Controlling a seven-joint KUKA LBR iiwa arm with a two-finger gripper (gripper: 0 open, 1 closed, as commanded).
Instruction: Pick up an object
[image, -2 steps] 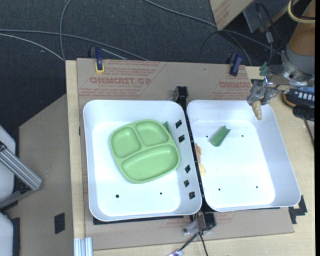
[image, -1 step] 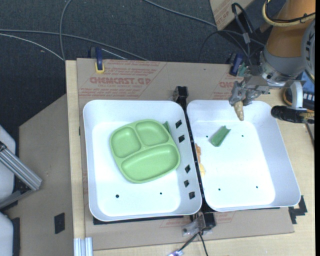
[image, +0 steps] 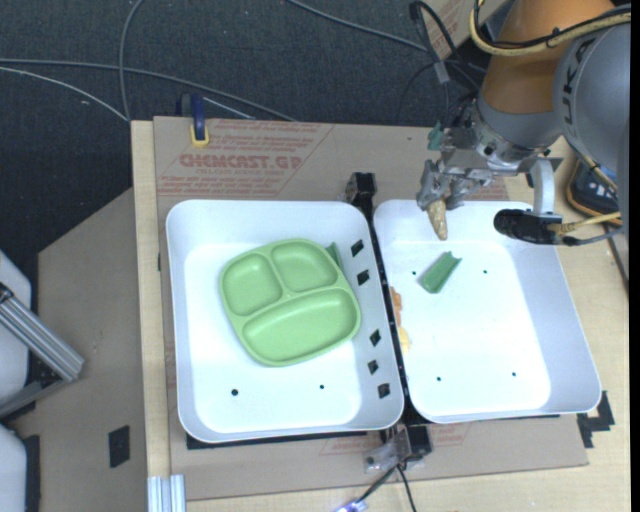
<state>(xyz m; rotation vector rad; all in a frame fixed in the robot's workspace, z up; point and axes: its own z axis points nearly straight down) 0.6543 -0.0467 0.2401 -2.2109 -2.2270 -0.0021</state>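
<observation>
Gripper (image: 437, 208) is hanging over the right bin (image: 560, 340), above that bin's far-left part, toward the far edge of the tabletop (image: 260, 150). The arm (image: 530, 70), grey with an orange band, is reaching in over the tabletop's far right corner. Whether the gripper is apart or together cannot be told from this angle. A small tan piece (image: 438, 226) is showing at the gripper's lower end. It is possibly being carried there, but the view is not settling whether it is clamped or simply lying in the bin beneath.

A green piece (image: 438, 272), flat and oblong, is lying at a slant on the floor of the right bin, just on the near-edge side of the gripper and apart from it. It is touching no wall.

An orange and yellow scrap (image: 399, 315) is lying against the right bin's left wall, beside the seam between the two bins.

The left bin (image: 200, 390) is occupying the tabletop's left half. It is holding a green divided plate (image: 292, 302) with three compartments, lying flat near the bin's middle. A row of small black tabs (image: 362, 274) is running along the left bin's right wall. A black clamp (image: 360, 186) is sitting at the far end of the seam. A blue and yellow clamp (image: 200, 118) is gripping the tabletop's far edge near its far left corner.
</observation>
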